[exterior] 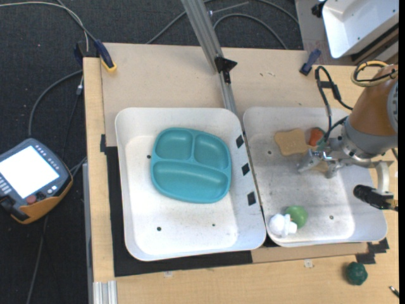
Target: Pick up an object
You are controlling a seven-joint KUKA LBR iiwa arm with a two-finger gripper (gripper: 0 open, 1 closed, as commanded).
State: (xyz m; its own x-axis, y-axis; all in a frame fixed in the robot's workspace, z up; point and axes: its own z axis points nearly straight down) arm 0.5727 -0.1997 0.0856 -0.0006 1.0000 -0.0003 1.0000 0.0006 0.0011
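Down in the right bin (pixel 354 227), the end effector (pixel 318 159) sits low over the speckled white floor, near the bin's upper middle, and whether it is open or closed cannot be told from this slanted view. Just beside it, toward the upper left, lies a flat tan piece shaped like a slice of toast (pixel 291 142), its long axis running roughly left to right with a slight tilt; its surface looks matte and soft-edged. A small orange-red object (pixel 314 135) rests between the toast and the arm, close to the metal wrist parts (its exact shape is too small to read). Near the bin's lower edge, a rounded green object (pixel 297 216) touches a lumpy white one (pixel 281 225). The left bin (pixel 136 233) carries a teal plate (pixel 190 164) with three compartments, smooth and plastic-looking, lying flat with its broad compartment toward the bottom. A dark green ball (pixel 356 272) sits on the tabletop (pixel 158 75) outside the bins, at lower right.
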